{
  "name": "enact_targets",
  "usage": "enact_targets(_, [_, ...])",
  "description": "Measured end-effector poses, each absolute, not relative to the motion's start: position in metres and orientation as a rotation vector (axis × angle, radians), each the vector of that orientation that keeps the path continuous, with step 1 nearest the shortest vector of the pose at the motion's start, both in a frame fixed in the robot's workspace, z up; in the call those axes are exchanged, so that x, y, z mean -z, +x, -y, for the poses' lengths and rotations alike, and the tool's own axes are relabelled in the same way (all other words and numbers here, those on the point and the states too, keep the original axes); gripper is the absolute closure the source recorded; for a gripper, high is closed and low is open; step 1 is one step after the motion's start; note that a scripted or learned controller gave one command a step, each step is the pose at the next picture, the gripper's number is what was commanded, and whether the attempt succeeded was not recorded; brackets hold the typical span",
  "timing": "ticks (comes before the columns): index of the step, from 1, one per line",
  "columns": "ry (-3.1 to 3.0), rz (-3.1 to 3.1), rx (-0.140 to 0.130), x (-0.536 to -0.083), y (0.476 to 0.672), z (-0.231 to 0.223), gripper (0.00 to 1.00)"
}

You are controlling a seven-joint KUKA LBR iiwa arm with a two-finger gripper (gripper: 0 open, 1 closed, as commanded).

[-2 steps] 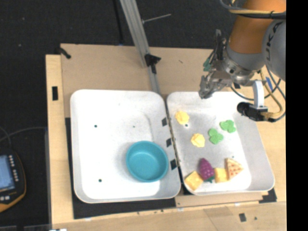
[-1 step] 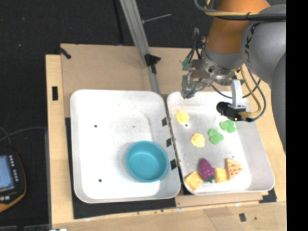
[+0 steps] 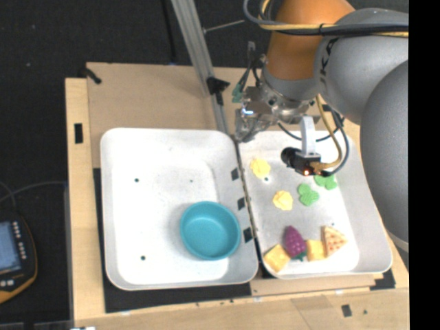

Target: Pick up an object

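Progress looks slight from where I sit: nothing has been lifted, and every candidate object lies in the right bin point(image 3: 357, 253). The gripper point(image 3: 246, 124) hangs over that bin's far left corner, beside the slanted metal post point(image 3: 196, 47), and I cannot tell whether it is released or clenched, because the wrist blocks my line onto it. I see nothing held beneath it.

The nearest piece is a small yellow toy point(image 3: 260, 168), just toward the bin's middle from that corner. Another yellow piece point(image 3: 282, 199) and a green one point(image 3: 309, 196) lie near the centre, with a second green bit point(image 3: 326, 181) toward the right wall. Along the near edge sit a yellow block point(image 3: 276, 258), purple grapes point(image 3: 294, 241), a small orange-yellow piece point(image 3: 315, 249) and a pizza-like wedge point(image 3: 334, 239), the first three touching or nearly so. The left bin point(image 3: 137, 157) carries a teal bowl point(image 3: 210, 229) near its near right corner.

Left to do, as I judge it: descend on one item, close, and raise it.

The arm's bulk covers the right bin's far right corner, so more pieces may possibly lie under it.
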State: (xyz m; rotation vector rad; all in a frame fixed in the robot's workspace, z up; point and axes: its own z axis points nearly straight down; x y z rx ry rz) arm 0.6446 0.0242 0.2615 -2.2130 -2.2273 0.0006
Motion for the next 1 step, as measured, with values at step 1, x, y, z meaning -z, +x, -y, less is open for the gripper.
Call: enact_targets(1, [-2.212, 2.228, 0.001, -0.2654, 0.629, -0.0787, 1.0])
